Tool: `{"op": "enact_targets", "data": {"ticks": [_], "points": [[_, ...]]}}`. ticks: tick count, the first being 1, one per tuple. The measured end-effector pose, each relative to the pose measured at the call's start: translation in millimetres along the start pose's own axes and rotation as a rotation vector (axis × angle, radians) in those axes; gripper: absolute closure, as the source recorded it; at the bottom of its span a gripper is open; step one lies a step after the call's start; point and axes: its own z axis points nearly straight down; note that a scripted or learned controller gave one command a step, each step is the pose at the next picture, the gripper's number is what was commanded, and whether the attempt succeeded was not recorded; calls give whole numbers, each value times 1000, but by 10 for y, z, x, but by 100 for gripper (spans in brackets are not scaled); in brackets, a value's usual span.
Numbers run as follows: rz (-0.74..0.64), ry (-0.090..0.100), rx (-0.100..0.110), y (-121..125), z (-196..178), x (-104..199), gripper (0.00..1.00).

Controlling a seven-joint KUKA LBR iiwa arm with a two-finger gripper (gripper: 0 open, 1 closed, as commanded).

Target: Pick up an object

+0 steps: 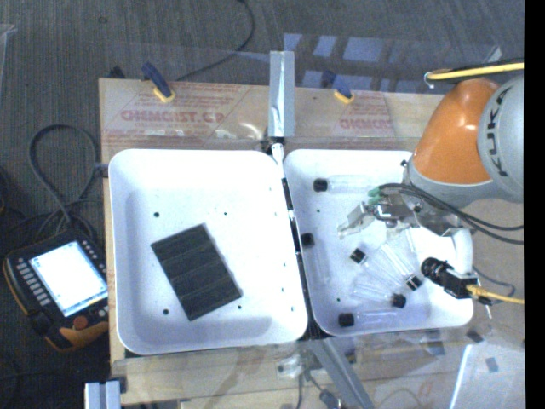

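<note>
Two white bins sit side by side on the bench. In the left bin (pixel 136 186) a dark ribbed rectangular pad (pixel 195 271) lies flat at a slant, a little near of the middle. The right bin (pixel 328 309) holds several clear plastic tubes with black caps (pixel 379 271), scattered from its near edge to its far side. The gripper (pixel 375 216) is low over the middle of the right bin, just beside the tubes; whether it is open or closed I cannot tell. No object is visibly held.
</note>
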Motion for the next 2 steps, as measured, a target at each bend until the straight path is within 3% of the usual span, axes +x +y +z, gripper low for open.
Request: {"op": "enact_targets", "data": {"ticks": [1, 2], "points": [[-40, -3, -16, 236, 954, -151, 0], [-41, -4, -18, 246, 852, -152, 100]]}}
